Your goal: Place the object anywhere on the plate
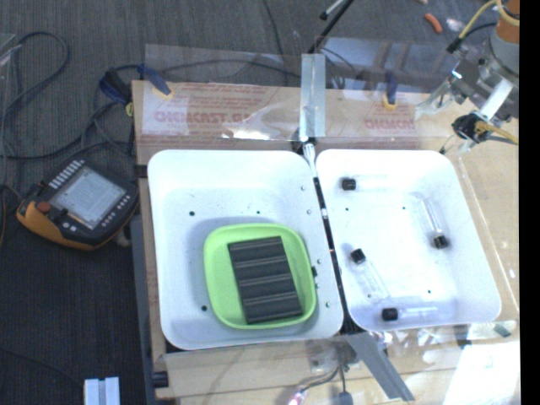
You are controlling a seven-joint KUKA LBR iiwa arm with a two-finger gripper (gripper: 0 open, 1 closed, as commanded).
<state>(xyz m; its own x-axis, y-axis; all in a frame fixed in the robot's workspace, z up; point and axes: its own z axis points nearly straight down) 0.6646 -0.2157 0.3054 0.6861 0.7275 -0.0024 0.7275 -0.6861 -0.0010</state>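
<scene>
The dark grey ridged object [265, 279] lies flat on the green plate [218, 260], covering the plate's middle and right portion, with its long axis running from the far side toward the near side. The plate rests in the left white bin [173, 201], toward its near right corner. The right white bin [468, 226] sits just beside it and holds four clear tubes with black caps [348, 184], scattered well apart. Both bins rest on the table [485, 184]. Behind the bins stands a clear sheet [219, 112] bearing faint reddish printed writing, too blurred to read. A handheld control pendant [78, 203] with a grey screen lies on the floor to the left. The gripper [485, 104] hangs at the upper right, beyond the far corner of the right bin; whether it is open or closed cannot be determined.
</scene>
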